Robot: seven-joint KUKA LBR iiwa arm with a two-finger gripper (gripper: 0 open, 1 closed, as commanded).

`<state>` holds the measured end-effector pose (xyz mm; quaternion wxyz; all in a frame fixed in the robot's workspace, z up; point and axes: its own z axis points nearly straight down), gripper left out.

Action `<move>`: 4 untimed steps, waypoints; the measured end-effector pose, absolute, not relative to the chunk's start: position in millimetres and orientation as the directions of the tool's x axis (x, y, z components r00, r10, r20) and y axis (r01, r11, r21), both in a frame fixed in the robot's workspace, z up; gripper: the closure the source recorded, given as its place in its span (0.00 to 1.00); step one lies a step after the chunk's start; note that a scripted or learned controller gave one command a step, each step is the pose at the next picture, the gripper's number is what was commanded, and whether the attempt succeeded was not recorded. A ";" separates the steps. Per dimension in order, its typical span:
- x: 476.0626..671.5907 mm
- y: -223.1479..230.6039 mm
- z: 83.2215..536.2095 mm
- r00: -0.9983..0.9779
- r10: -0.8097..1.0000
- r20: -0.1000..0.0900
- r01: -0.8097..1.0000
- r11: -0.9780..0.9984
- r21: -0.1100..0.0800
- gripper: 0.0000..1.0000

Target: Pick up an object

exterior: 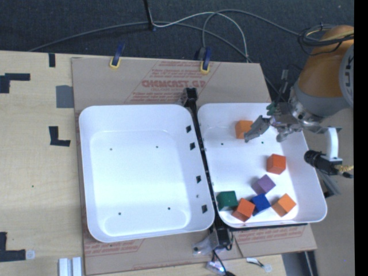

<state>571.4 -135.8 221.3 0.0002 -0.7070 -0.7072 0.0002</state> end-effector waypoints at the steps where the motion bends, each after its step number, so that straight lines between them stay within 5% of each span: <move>1: 526.9 -84.3 355.2 -0.077 0.997 -0.001 0.997 0.077 0.011 0.00; 2: 580.0 -76.3 235.4 -0.001 1.000 0.000 1.000 0.001 -0.011 0.00; 3: 594.8 -165.3 261.0 0.006 1.000 -0.002 1.000 -0.006 0.000 0.00; 4: 665.7 -147.9 116.8 -0.002 1.000 0.002 1.000 0.002 -0.013 0.00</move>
